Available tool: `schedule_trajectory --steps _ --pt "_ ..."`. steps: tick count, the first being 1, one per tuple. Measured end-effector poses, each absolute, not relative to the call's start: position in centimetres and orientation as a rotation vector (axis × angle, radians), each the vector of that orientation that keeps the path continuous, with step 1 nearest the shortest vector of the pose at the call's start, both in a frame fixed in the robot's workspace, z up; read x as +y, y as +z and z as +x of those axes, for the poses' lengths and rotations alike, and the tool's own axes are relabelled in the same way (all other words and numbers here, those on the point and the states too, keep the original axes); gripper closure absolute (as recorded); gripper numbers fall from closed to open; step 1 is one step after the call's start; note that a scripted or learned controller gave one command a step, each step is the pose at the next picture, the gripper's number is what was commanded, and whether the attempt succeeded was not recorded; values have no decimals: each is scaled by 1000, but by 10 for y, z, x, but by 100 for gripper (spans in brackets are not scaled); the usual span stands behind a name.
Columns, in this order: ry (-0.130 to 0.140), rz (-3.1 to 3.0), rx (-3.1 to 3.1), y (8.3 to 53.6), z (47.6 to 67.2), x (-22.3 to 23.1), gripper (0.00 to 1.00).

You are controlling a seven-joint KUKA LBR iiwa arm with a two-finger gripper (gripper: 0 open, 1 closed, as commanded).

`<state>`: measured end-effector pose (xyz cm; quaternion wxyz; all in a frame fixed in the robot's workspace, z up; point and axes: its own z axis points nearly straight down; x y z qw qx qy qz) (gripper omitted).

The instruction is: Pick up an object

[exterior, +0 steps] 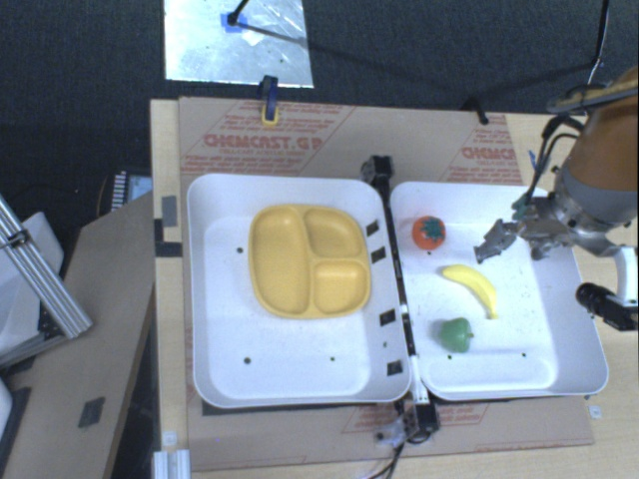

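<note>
Pepper (456, 333): green, lowest item in right bin, near front wall; nothing touching it.
Banana (472, 288): yellow, lying diagonally mid-bin, just above the pepper and apart from it; upper end pointing left.
Tomato (429, 232): red with green top, upper left part of right bin, close to the divider; apart from banana.
Right bin (574, 367): white, shallow; holding pepper, banana and tomato, all in its left half.
Left bin (215, 367): white, shallow, beside right bin; holding the tray.
Tray (307, 259): yellow, three compartments, lying flat in middle of left bin; compartments bare.
Divider (391, 267): dark strip with clips between the two bins.
Gripper (494, 242): over right bin, up and right of the banana, right of the tomato; fingers slightly parted, nothing between them; touching no item.
Arm (604, 163): grey with orange band, entering from right edge over right bin's far right side.
Bench (300, 138): brown sheet with red lettering under both bins; yellow clamp (270, 103) at far edge.
Plate (238, 26): shiny metal square on dark floor beyond bench.
</note>
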<state>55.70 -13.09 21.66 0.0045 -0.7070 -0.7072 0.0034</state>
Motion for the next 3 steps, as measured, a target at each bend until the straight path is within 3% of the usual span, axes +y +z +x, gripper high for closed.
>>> schedule_trajectory --steps 1,3 --pt "-1 -2219 -2225 223 560 -131 0" --pt "3 -2219 -2220 103 551 -138 0"
